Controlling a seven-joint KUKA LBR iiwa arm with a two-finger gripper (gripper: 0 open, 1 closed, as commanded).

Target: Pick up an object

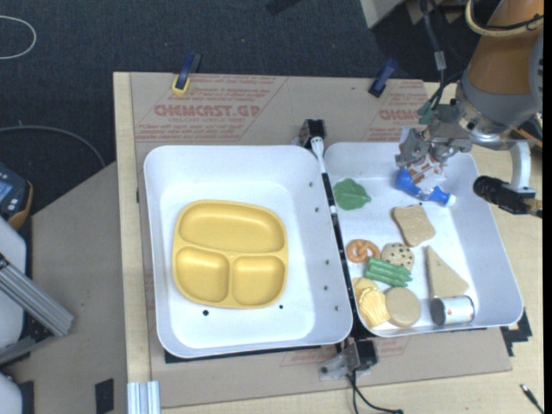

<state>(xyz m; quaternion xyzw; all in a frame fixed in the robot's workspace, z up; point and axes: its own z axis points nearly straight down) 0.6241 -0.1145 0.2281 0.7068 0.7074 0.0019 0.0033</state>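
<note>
My gripper [422, 160] hangs over the back of the right bin [496, 231], reaching in from the right. Directly under its tip lies a small blue object [424, 188] with a white and red part; whether the gripper touches it cannot be made out. Further toward the front of that bin lie a green leaf [351, 193], a slice of toast [415, 224], a pretzel [361, 250], a cookie [397, 254], a green pea pod [387, 272], yellow chips [370, 301], a round cracker [403, 307], a pale wedge [445, 272] and a silver can [453, 309].
The left bin [164, 231] holds a yellow divided plate [230, 253]. A black clip [312, 132] sits at the back where the two bins meet. The right bin's back right corner has bare floor.
</note>
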